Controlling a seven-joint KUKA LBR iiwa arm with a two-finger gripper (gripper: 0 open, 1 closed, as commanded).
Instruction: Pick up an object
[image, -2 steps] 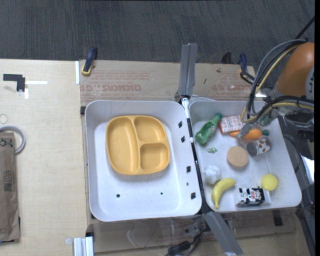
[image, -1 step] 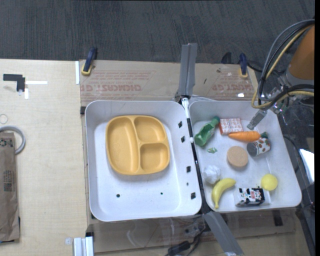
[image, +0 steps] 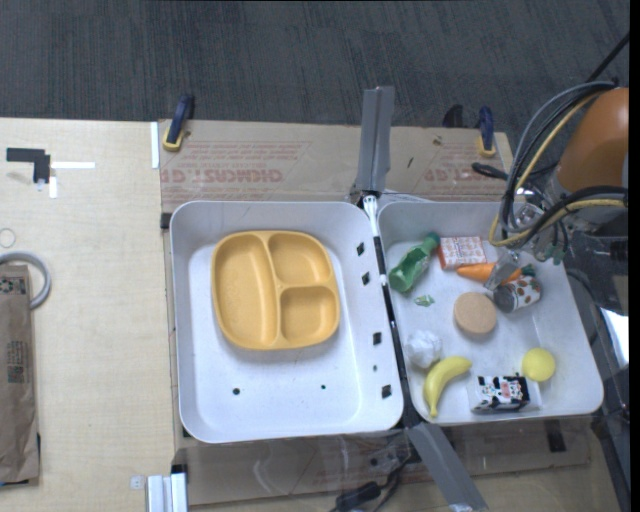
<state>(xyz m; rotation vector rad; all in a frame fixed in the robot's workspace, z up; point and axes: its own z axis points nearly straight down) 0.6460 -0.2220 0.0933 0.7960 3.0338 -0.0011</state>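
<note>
Reaching: arm (image: 590, 150) comes in from the right over the right bin (image: 585, 400); gripper (image: 505, 283) sits low at the bin's upper middle, by the carrot (image: 478, 270) and a small patterned item (image: 524, 293).
Pincer state: can't tell, tips blurred among cables and clutter; nothing seen held.
Likely target: carrot or patterned item, both just beside the tips; which one, can't say.
Carrot axis: long axis runs roughly left-right, touching the lower edge of the red-white packet (image: 461, 249); which end is thick, too small to tell.
Doing it well: jaws should close across the carrot's short width, i.e. perpendicular to the long axis, centred mid-length; keep clear of the packet edge and tan disc (image: 475, 314) so only one thing gets pinched. Descend straight, no sideways shove.
Other items, right bin: green bottle (image: 413, 264) lying tilted, neck up-right; banana (image: 443, 380) curved, lower middle; yellow ball (image: 538, 364); cow-print box (image: 501, 393); white crumpled bit (image: 423, 348).
Left bin (image: 200, 400): yellow divided plate (image: 274, 289), well apart from the gripper.
Progress: judged early, pick not yet made.
</note>
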